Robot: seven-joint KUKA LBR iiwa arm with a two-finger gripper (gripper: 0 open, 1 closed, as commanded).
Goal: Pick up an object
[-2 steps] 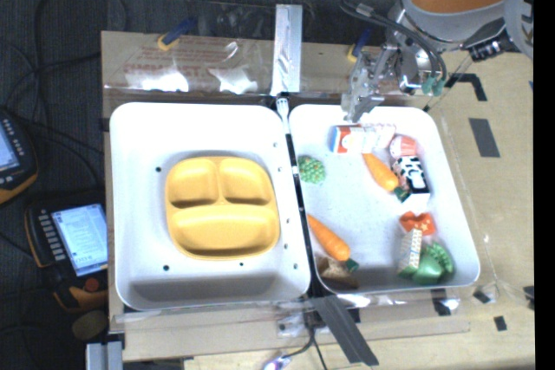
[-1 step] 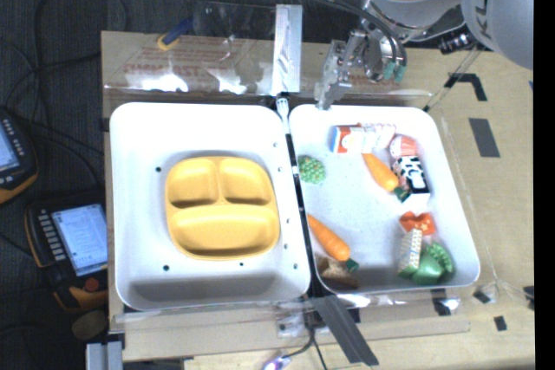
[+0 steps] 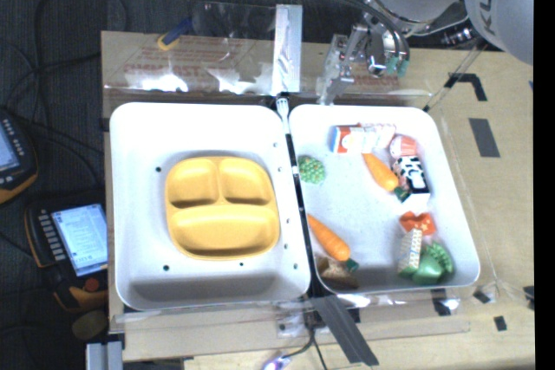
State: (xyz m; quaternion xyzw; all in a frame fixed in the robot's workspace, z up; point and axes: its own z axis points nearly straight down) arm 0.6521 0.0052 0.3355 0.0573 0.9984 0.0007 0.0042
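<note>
A yellow divided tray [image 3: 222,205] lies in the left bin [image 3: 139,143]. The right bin [image 3: 451,186] holds a green ball [image 3: 311,170], two carrots [image 3: 330,240] and a carton [image 3: 350,139]. Above its far rim hovers the gripper [image 3: 335,82], fingers slightly parted, holding nothing.
</note>
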